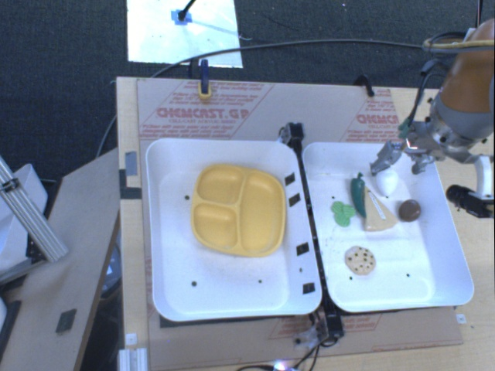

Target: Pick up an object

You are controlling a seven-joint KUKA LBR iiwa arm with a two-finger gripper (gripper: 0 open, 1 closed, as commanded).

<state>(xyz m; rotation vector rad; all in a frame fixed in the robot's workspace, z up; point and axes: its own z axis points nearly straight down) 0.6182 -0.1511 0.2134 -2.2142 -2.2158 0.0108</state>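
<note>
Hovering over the right bin's (456, 284) far corner, the end effector (402, 161) has its fingers spread, nothing between them, just above a white egg (387, 182). Beside it, a green pepper (358, 194), cheese wedge (377, 215), brown ball (409, 209) and cookie (360, 260) crowd together, leaving the near half free. The left bin (166, 284) holds a yellow tray (238, 209).

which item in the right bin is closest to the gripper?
The white egg. It lies right beneath the gripper, at the back of the bin; the green pepper, brown ball and cookie all lie farther forward.
</note>
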